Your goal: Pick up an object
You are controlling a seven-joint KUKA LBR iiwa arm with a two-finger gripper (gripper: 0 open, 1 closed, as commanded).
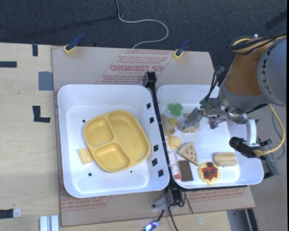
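Note:
My gripper point(203, 119) hangs over the upper middle of the right bin point(241, 179), with its fingers spread open and nothing between them. Its left finger point(193, 115) is just above a small beige piece point(190, 126). A green toy vegetable point(175, 109) lies to the gripper's left. Below the gripper lie a triangular sandwich slice point(188, 152), a bread roll point(225, 159), a round yellow tart with red topping point(209, 172) and a brown block point(185, 170). Two yellow pieces point(174, 141) sit near the bin's left wall.
The left bin point(72, 109) holds a yellow divided plate point(116, 139) and a small yellow block point(85, 155) at its lower left. A black divider point(156, 124) runs between the bins. A black and yellow cable fitting point(245, 147) hangs off the arm on the right.

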